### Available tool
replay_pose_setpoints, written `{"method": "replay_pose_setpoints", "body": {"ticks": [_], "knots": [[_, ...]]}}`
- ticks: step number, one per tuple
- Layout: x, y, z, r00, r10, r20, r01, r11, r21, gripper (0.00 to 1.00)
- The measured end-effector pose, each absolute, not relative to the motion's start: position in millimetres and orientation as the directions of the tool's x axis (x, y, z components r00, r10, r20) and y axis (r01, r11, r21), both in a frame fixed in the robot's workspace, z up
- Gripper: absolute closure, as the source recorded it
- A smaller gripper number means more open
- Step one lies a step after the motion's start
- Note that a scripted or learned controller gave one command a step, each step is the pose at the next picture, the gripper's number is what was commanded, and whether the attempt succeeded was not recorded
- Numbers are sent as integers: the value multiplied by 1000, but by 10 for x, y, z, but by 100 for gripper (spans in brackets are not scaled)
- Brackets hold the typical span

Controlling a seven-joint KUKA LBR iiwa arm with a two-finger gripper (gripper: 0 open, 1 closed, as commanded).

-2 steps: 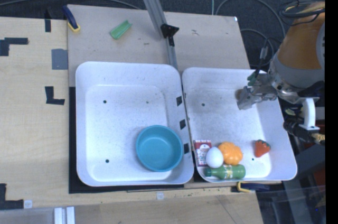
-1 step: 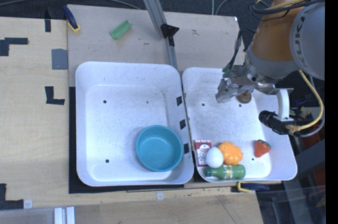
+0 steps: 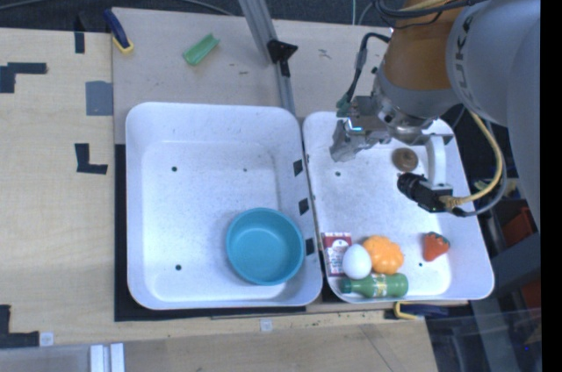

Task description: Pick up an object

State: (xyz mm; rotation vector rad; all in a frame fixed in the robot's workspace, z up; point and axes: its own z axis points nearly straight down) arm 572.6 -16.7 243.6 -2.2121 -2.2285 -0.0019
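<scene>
Overhead view of the desk (image 3: pixel 53 186) with two white bins. The claw (image 3: pixel 344 144) hangs over the upper part of the right bin (image 3: pixel 369 195); whether it is open or closed cannot be told. Along that bin's near edge lie a white egg (image 3: pixel 356 261), an orange fruit (image 3: pixel 384 253), a green bottle (image 3: pixel 378 285), a small red carton (image 3: pixel 335 247) and a strawberry (image 3: pixel 435 246). A blue bowl (image 3: pixel 264 246) sits in the left bin (image 3: pixel 176 186).

robot lab, taped bench (image 3: pixel 53 186), white bins (image 3: pixel 149 133)

Small brown round object (image 3: pixel 405 158) flat in right bin (image 3: pixel 470 274)
</scene>
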Motion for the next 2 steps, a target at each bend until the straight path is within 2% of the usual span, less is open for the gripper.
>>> {"method": "replay_pose_setpoints", "body": {"ticks": [1,2], "knots": [[5940,352,2466,-7,1000,2,1000,7,0,100],[5992,818,2321,-6,1000,0,1000,6,-3,100]]}}
